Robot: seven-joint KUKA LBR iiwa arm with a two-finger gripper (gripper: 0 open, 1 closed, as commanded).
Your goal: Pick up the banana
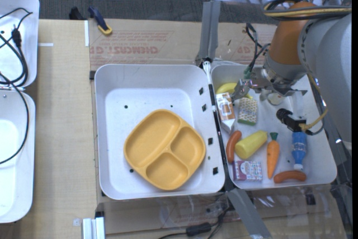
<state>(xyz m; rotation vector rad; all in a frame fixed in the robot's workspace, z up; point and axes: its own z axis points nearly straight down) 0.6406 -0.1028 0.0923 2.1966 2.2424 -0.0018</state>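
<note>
The banana [226, 88] lies at the back left of the right bin [321, 145]. Only its yellow end shows, next to the bin's left wall. My gripper [244, 89] reaches down from the grey arm with the orange band and sits right over the banana's right part, hiding it. Whether it touches the banana is not visible.
The right bin also holds a striped packet [225, 107], a speckled block [248, 111], a yellow bottle [251, 144], a red sausage [232, 144], a carrot [272, 158], a blue bottle [298, 149], a pink box [248, 169] and another sausage [290, 176]. In the left bin [112, 120] sits a yellow divided plate [164, 149].
</note>
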